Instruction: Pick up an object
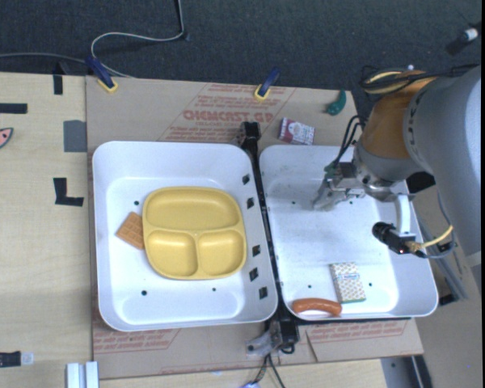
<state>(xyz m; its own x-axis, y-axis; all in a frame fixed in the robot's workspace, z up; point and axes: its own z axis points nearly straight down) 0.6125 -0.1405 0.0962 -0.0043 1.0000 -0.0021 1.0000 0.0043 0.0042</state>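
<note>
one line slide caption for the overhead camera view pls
Pincer low in the right bin; yellow divided plate sits in the left bin.

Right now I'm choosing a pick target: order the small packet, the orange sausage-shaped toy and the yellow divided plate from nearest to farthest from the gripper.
1. Small packet, right bin, below the gripper.
2. Orange sausage-shaped toy, front rim of the right bin, just past the packet.
3. Yellow divided plate, left bin, across the divider.
</note>
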